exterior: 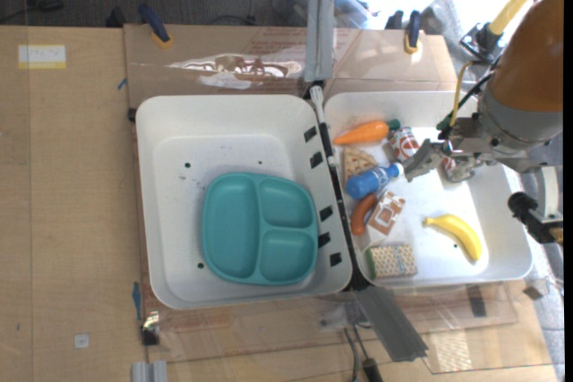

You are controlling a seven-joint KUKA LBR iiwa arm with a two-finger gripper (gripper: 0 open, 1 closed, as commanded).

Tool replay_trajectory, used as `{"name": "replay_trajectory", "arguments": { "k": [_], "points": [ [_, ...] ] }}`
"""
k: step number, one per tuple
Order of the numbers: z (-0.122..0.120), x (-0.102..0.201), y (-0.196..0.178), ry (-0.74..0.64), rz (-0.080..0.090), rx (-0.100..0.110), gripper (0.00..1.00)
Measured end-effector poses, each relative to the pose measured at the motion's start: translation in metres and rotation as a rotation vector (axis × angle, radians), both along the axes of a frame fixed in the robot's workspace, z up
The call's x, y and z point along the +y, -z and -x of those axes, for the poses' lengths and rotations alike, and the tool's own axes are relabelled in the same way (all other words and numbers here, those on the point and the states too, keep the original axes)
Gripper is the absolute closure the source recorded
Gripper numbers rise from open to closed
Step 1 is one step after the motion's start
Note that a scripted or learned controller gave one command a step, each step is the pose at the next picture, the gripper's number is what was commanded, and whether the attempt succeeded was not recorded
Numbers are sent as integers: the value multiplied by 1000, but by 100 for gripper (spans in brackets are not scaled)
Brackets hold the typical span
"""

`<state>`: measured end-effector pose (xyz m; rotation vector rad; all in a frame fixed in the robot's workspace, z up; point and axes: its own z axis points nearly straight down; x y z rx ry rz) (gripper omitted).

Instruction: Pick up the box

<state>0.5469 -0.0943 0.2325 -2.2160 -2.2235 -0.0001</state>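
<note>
The box (388,213) is seen lying in the right bin (501,259), beside the banana (457,234); the gripper (445,158) is poised above it (nothing is held), presumably for descent.

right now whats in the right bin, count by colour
orange: 2, carrot and a smaller orange piece
blue: 1, bottle
yellow: 1, banana
patterned or mixed: 4, box, carton, waffle-like piece, small can
total: 8
</note>
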Motion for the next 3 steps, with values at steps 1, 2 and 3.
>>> {"name": "replay_trajectory", "arguments": {
  "k": [1, 2, 3],
  "points": [
    [31, -6, 112, -49, 0, -18, 0],
    [60, -66, 139, -597, 12, -23, 0],
    [60, -68, 128, -591, 13, -27, 100]
  ]
}}
